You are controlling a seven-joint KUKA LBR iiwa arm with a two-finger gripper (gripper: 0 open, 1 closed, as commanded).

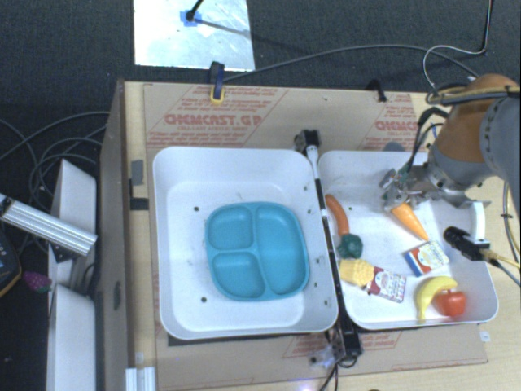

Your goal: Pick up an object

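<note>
Since the gripper (pixel 399 189) sits at the carrot (pixel 409 221)'s far end in the right bin (pixel 366 172), that seems its target; clenched or released, I cannot tell.

Arm (pixel 503 141): rounded grey casing, smooth. Orange band (pixel 466 127) above the wrist, broad, glossy, domed. Wrist section (pixel 444 173) below the band grey, duller than the casing. Thin dark cables (pixel 425 133) loop along the band's edge toward the wrist. Tool (pixel 397 189): small, silver-grey metal, angular, darker in its recesses.

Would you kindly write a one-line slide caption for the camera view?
Gripper poised at a carrot in the right bin; blue divided plate in the left bin.
</note>
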